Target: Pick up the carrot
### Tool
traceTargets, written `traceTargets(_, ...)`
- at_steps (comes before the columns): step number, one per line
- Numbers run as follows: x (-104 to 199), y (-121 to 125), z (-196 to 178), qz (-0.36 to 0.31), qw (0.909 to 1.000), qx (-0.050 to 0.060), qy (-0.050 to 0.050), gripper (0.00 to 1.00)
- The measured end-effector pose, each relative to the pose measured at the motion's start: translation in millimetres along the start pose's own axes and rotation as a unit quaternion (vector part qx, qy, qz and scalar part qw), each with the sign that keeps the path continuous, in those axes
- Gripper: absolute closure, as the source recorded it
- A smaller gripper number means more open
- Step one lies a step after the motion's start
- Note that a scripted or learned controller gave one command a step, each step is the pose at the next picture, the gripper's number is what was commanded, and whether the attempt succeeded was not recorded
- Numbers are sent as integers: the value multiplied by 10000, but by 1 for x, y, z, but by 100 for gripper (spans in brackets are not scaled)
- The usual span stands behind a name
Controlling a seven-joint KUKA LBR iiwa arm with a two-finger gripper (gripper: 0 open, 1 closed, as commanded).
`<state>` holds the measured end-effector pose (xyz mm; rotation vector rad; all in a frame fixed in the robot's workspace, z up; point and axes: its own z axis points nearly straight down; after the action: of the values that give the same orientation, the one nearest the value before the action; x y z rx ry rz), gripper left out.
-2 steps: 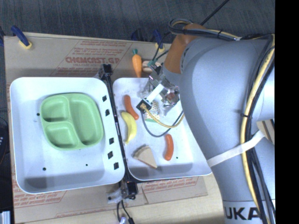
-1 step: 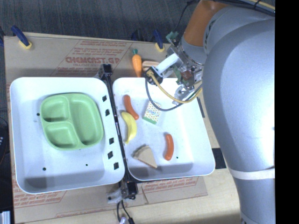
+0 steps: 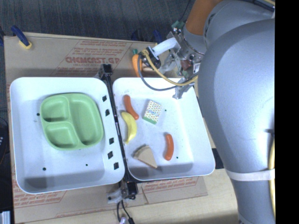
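Note:
The carrot (image 3: 136,65), orange with a green top, lies just beyond the back rim of the right bin (image 3: 203,139), on the cardboard near the bin's back left corner. My gripper (image 3: 180,80) hangs over the back edge of the right bin, to the right of the carrot, and cables and the wrist partly cover it. I see nothing held in it.
The right bin holds a red-orange sausage (image 3: 130,106), a banana (image 3: 130,126), a green-and-white packet (image 3: 153,112), a second sausage (image 3: 168,146) and a bread wedge (image 3: 145,157). A green divided plate (image 3: 71,120) sits in the left bin (image 3: 21,139). My arm looms over the right side.

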<state>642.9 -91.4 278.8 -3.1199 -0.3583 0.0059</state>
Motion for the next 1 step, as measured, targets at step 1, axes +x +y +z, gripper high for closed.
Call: traceTargets(1, -43, 83, 41, 49, 10000, 13, -9, 0)
